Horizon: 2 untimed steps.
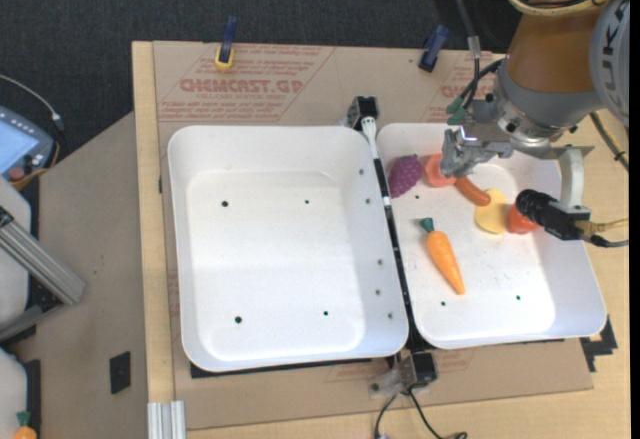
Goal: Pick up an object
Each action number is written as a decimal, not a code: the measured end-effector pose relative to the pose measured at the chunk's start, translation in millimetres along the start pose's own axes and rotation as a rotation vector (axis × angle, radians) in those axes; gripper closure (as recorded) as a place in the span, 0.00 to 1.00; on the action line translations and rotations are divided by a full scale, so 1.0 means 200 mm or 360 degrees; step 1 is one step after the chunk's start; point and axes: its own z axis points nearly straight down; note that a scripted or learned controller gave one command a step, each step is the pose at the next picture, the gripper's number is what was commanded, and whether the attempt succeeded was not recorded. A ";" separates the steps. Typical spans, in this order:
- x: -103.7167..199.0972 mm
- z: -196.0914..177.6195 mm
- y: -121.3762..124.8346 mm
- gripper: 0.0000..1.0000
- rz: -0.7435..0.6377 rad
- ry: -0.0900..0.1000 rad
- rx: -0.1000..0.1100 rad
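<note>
- Objects to pick lie in the right bin point(560, 322): a purple piece point(404, 175), a salmon piece point(436, 173), an orange sausage-shaped piece point(474, 192), a carrot point(444, 258), and a yellow piece point(490, 218).
- Pincer point(458, 162) hangs just above the salmon and sausage pieces; I cannot tell its state.
- Likely step: descent toward a grasp.
- Next move needs centring on one piece, clear of neighbours.

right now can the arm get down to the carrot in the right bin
Probably yes. The carrot lies by itself on the floor of the right bin, apart from the purple toy and the yellow piece. The gripper hangs just behind it over the same bin, with nothing between them.
</note>
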 end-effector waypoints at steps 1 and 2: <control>0.26 -0.03 -0.20 1.00 -0.0016 0.0009 0.0013; 0.47 -0.26 -0.21 1.00 -0.0014 0.0007 -0.0001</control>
